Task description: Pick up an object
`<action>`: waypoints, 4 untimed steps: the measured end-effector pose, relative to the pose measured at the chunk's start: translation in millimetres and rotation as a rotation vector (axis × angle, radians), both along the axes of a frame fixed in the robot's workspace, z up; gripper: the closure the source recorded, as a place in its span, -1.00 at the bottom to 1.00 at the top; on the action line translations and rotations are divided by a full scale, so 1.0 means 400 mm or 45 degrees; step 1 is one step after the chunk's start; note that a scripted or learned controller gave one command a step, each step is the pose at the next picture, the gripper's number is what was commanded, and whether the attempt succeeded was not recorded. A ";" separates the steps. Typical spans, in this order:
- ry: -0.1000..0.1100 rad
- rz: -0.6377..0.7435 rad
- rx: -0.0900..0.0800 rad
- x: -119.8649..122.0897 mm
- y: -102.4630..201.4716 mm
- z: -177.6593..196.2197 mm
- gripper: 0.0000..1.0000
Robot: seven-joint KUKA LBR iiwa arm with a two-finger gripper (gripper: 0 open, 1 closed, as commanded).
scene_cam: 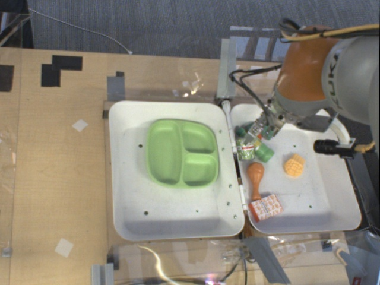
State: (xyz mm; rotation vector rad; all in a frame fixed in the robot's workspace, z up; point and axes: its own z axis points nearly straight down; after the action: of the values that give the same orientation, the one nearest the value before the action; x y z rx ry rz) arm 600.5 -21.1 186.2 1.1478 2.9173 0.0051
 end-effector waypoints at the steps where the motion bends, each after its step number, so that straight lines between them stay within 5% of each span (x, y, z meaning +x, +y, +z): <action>1: 0.006 -0.683 0.002 -0.056 0.010 -0.004 1.00; 2: 0.009 -1.123 0.006 -0.234 0.151 -0.005 1.00; 3: 0.008 -1.846 0.009 -0.200 0.248 0.050 1.00; 4: 0.008 -2.480 0.010 -0.250 0.242 0.028 1.00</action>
State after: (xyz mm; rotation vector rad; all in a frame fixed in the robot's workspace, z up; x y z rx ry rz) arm 500.3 75.7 197.3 3.0655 0.6923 0.0004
